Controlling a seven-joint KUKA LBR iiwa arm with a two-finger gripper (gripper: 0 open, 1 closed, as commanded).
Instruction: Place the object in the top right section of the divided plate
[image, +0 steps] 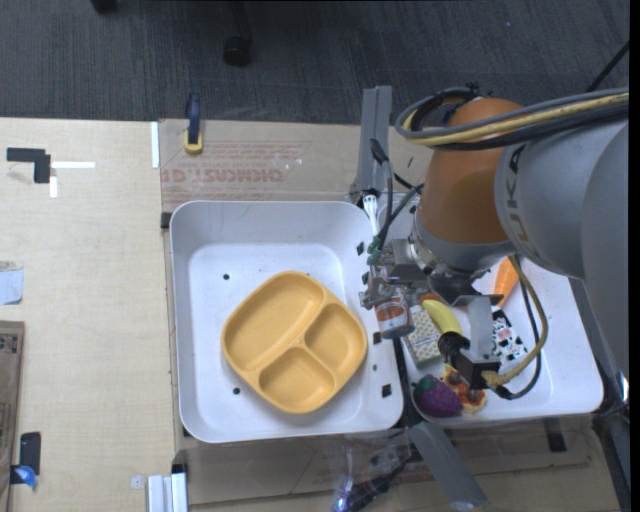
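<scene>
A yellow divided plate (293, 341) with three sections lies in the left white bin (200, 300), and nothing rests on it. My gripper (388, 300) hangs over the wall between the two bins, just right of the plate's right rim. Directly under it is a small object with a red and white label (392, 318); whether it is being held is unclear. The grey arm with its orange band (470, 180) covers much of the right bin.
The right bin (570, 390) holds a yellow banana-shaped piece (441, 317), a pale ridged block (423, 343), a purple item (436, 398), an orange carrot-like piece (507, 279) and a patterned card (510, 342). Black cables (530, 340) loop beside the wrist.
</scene>
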